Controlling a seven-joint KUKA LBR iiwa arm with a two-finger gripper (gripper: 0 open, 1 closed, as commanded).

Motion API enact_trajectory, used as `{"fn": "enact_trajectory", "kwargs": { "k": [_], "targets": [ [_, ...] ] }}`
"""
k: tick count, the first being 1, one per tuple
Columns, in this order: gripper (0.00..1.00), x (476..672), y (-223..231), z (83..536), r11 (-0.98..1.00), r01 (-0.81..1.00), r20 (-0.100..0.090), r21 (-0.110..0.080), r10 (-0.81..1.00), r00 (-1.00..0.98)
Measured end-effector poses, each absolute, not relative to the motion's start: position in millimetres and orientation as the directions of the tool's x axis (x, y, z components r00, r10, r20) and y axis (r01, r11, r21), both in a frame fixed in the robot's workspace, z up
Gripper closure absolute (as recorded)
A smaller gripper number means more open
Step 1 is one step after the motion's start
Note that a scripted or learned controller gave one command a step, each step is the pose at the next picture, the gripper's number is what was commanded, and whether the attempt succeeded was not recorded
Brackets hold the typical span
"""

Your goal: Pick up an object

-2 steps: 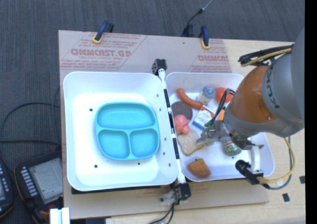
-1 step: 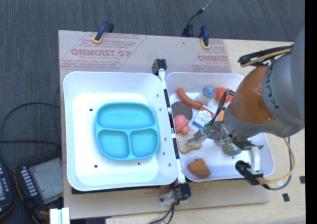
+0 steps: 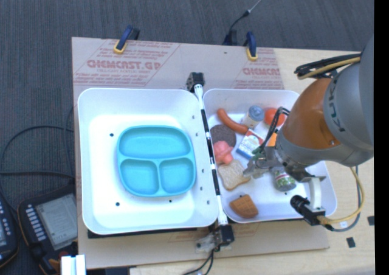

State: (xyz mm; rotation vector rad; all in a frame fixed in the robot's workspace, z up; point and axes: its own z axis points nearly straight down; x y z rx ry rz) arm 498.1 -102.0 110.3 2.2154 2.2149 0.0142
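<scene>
My gripper [image 3: 258, 165] hangs low over the middle of the right bin [image 3: 316, 204], under the orange wrist band. It sits just right of a slice of toast [image 3: 231, 176] and just below a small blue and white carton [image 3: 248, 145]. A pink piece [image 3: 223, 153], a dark brown patty [image 3: 222, 134] and a sausage [image 3: 231, 121] lie to its left and upper left. A brown bun [image 3: 244, 207] rests near the bin's front wall. A small round can [image 3: 283, 181] lies partly under the wrist.
The left bin [image 3: 97, 115] holds a light blue divided plate [image 3: 157, 161]. A grey-blue cap [image 3: 256, 112] and an orange item [image 3: 271, 116] sit at the right bin's far side. The arm covers that bin's right half. Clamps and cables border the board.
</scene>
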Motion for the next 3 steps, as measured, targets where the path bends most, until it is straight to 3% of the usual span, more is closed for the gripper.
{"fn": "enact_trajectory", "kwargs": {
  "k": [1, 2, 3],
  "targets": [
    [0.0, 498.0, -101.9, 110.2, 0.0, 1.0, 0.0, 0.013, 1.0, 0.0],
    [1.0, 498.3, -101.8, 119.7, 0.0, 1.0, 0.0, 0.012, 1.0, 0.0],
    [0.0, 498.3, -101.8, 119.6, 0.0, 1.0, 0.0, 0.012, 1.0, 0.0]
  ]
}}
